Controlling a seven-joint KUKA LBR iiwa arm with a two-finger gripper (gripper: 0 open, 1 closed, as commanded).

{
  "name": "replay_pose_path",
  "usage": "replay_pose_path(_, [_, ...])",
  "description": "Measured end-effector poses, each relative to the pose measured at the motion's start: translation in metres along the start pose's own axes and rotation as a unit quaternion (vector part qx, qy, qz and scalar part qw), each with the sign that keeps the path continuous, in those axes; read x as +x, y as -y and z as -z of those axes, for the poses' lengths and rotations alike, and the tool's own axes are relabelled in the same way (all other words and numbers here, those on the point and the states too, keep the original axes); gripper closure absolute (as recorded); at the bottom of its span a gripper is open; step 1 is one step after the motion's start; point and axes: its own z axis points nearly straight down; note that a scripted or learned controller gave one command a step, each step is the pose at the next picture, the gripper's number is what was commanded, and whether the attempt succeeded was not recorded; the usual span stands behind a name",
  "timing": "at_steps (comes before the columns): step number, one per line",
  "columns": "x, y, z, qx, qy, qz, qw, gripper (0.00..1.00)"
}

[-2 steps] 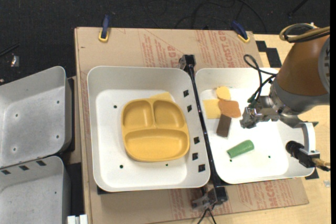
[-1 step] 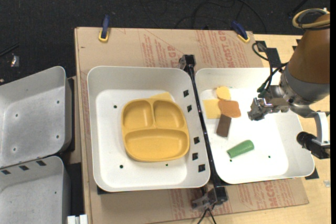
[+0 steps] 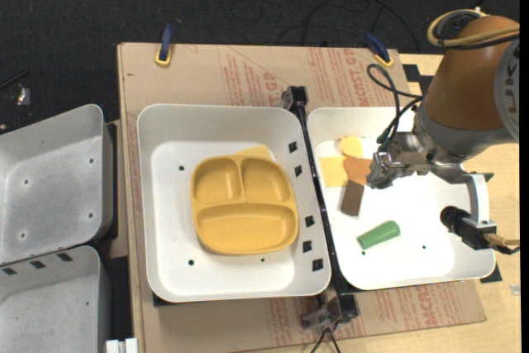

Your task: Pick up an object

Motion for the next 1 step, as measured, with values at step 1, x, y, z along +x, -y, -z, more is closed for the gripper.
replay_pose_path(1, [0.0491,-0.0105,-0.0118,0.002,0.0,0.0,1.0,1.0])
